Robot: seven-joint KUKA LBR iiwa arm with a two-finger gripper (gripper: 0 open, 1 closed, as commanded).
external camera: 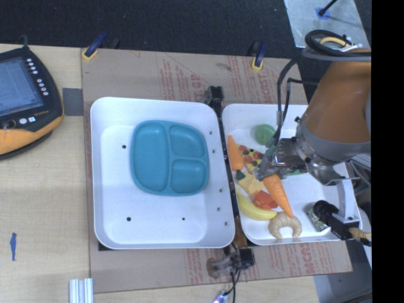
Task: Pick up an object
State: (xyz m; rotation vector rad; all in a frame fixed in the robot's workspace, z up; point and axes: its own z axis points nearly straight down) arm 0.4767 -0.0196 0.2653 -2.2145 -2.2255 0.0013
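My gripper (274,161) hangs low over the middle of the right bin (297,115), with the grey and orange arm coming in from the right. An orange carrot (278,194) lies with its thick end right under the gripper and its tip pointing to the front right. I cannot tell whether it is touched. Around it lie a second carrot (234,153), a green round piece (264,132), a small multicoloured piece (252,157), a yellow wedge (249,182), a red piece (265,201), a banana (255,211) and a pale curled pastry (285,226).
The left bin (110,226) holds a blue divided plate (169,157). A teach pendant (25,100) lies on the bench at far left. The toy food crowds the right bin's left half, close to the wall between the bins.
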